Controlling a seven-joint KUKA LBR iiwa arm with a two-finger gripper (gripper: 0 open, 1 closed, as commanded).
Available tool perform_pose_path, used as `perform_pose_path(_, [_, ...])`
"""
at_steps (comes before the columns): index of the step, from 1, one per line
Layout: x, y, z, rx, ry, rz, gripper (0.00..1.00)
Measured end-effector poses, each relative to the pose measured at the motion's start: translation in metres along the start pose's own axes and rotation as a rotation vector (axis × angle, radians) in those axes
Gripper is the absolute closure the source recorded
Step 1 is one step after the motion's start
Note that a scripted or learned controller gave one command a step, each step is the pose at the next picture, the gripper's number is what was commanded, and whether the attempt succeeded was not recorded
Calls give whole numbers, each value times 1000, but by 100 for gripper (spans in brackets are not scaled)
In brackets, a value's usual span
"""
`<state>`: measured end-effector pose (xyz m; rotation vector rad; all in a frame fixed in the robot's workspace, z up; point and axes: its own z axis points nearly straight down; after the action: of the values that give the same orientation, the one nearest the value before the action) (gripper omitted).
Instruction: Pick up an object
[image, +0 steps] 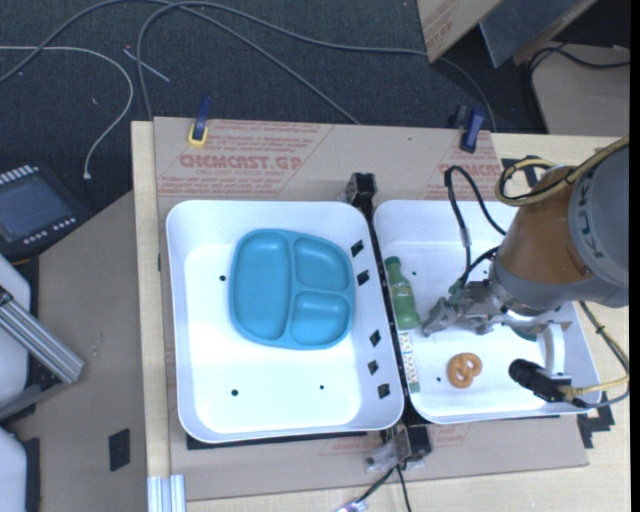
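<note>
Grey gripper (447, 315), fingertips seemingly bare.

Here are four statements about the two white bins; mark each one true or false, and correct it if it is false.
1. The blue divided plate lies in the left bin. True.
2. The green bottle lies on the blue plate. False: it lies in the right bin, by the divider.
3. The pretzel lies in the right bin. True.
4. The gripper hangs over the left bin. False: over the right bin.
</note>
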<state>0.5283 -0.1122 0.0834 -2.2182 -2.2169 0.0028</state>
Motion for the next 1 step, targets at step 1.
perform_pose_path(1, [0, 1, -12, -4, 0, 0, 100])
